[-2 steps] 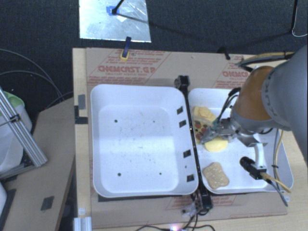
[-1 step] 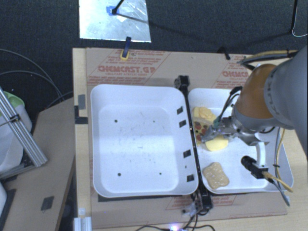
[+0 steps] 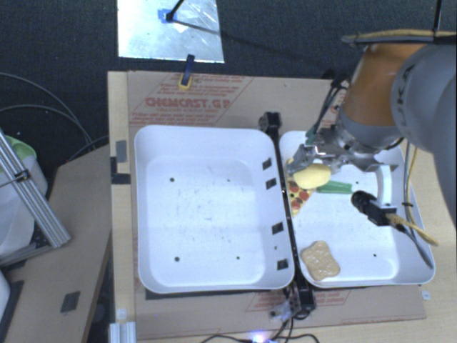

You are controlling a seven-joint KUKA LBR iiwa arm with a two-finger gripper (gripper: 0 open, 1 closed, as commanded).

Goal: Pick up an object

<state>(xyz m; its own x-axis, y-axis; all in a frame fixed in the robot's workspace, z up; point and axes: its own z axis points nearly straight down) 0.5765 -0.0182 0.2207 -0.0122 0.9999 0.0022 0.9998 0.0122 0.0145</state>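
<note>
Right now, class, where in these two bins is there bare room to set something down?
The left bin is bare wall to wall. In the right bin, the floor between the tan biscuit and the right wall is free. Its far left corner is crowded: yellow fruit, green stick, gripper.

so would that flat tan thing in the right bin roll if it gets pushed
Probably not: the tan piece looks flat and lies broad side down, so it should slide. Lying so low, it may be hard to pinch.

Red "CHEMCAST" lettering printed on the brown board (image 3: 246, 90)
</note>
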